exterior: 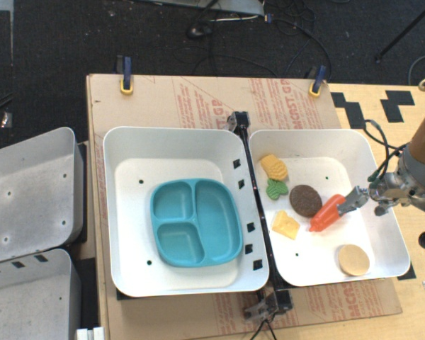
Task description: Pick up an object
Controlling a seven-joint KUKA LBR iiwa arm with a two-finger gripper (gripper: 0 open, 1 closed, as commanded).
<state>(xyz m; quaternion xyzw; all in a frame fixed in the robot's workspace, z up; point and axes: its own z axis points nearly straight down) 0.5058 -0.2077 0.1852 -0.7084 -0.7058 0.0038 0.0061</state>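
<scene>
Gripper [354, 200] reached low into the right bin [382, 163] from its right side, fingertips touching the orange carrot's [327, 213] upper end. Couldn't tell how wide I stood, nor whether I'd caught it. Carrot lay slanted beside the brown cookie [305, 200], probably the easiest end to approach.

Cardboard-topped bench [170, 98] with two white bins [120, 190] [389, 250] side by side.

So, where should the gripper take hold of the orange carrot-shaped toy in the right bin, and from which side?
Probably best across the middle of the orange carrot-shaped toy, coming from above. It lies flat and slanted, long and narrow, so fingers closing across its short width should fit. Its lower left end lies close to the dark brown round cookie, and the gripper is already at its upper right end.
</scene>
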